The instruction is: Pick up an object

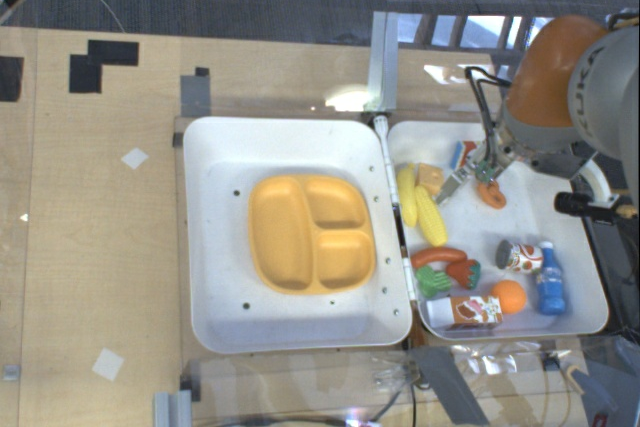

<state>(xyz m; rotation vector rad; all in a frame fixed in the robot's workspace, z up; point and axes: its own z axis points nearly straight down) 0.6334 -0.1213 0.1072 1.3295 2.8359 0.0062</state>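
Tool (487, 165) hangs over the right bin (590, 315); finger state cannot be told. Risk: crowded toys, so the orange piece (493, 195) may slip aside.

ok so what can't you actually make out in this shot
- End effector, camera view: too small and blurred to tell whether it grips anything.
- Orange item just under it: blurred, so what it is and whether they touch is unclear.
- Carton in the right bin: label too small to read.
- Arm: cut off by the right edge.
- Bench front: glare blurs the clutter there.
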